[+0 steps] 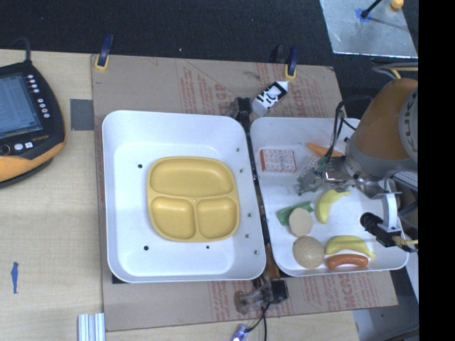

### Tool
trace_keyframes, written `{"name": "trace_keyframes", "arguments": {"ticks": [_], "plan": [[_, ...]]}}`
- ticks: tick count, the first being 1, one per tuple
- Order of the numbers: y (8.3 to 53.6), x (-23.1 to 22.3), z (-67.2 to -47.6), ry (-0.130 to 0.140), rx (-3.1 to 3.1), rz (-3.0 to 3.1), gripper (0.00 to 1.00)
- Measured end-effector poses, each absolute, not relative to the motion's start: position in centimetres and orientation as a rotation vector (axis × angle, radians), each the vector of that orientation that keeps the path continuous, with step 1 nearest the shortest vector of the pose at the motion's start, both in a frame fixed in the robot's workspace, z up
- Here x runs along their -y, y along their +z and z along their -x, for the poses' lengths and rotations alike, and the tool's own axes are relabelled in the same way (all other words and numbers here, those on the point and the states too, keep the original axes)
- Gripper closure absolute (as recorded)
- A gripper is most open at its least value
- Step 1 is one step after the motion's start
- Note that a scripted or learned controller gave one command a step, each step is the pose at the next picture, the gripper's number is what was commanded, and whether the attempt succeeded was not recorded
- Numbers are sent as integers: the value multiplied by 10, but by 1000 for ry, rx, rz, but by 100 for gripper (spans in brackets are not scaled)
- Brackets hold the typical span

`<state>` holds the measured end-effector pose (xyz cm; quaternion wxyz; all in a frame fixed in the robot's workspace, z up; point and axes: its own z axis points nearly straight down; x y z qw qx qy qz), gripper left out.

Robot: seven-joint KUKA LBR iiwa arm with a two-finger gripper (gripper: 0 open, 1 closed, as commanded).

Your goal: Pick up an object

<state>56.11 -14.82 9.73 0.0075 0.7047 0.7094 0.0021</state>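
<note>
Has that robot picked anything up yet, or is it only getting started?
Nothing looks picked up yet. The food pieces all lie in the right bin: two bananas, a sausage, an egg and others. The arm is down over that bin, its claw low beside the upper banana; I cannot tell whether it grips anything. The actual lifting is left. The yellow tray lies in the left bin.

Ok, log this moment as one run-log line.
gripper: over right bin, fingers unclear | nearest: banana | yellow divided plate: in left bin | grasp: none seen
</note>
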Motion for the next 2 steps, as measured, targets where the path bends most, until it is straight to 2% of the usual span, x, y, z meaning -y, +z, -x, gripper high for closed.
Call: {"name": "trace_keyframes", "arguments": {"ticks": [1, 2], "plan": [[92, 177, -529, -6, -2229, -2217, 0], [92, 138, -620, -2, -2228, -2219, 0]]}}
